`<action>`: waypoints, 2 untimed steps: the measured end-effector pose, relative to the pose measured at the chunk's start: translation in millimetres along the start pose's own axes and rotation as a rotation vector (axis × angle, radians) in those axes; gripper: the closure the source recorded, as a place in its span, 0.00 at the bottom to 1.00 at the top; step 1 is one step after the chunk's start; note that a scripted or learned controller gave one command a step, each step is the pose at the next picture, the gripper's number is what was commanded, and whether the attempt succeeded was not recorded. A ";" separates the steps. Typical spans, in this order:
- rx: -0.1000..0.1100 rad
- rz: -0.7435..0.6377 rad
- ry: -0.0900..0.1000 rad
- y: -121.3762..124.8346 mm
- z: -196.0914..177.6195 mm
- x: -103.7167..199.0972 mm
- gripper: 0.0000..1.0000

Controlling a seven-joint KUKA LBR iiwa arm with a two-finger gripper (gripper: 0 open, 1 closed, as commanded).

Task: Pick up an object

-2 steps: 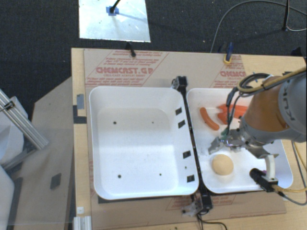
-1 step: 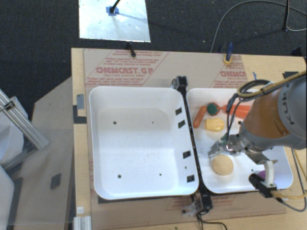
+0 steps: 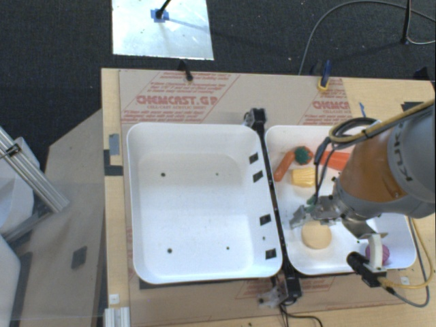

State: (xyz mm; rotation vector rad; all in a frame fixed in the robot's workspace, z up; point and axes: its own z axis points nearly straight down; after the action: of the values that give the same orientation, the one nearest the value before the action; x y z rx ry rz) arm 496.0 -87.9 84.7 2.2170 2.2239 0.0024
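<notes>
Arm lowered into the right bin [image 3: 403, 254], gripper [image 3: 315, 213] just above the beige round object [image 3: 316, 237] near the bin's front edge; finger state cannot be told, nothing appears lifted, so the pick remains undone.

Both bins were white. In the right bin [image 3: 289, 251], an orange carrot [image 3: 284, 166] with a green top lay beside a yellow block [image 3: 304, 177]; a tan ball [image 3: 316, 236] and a pink object [image 3: 383, 254] lay nearer its front wall.
</notes>
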 end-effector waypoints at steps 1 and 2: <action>-0.003 0.003 -0.003 34.1 -0.4 -41.8 0.00; -0.008 -0.004 -0.002 118.0 -1.0 -46.3 0.00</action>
State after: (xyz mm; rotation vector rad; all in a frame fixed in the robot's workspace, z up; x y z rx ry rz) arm 614.1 -133.8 85.9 2.2070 2.2237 0.0085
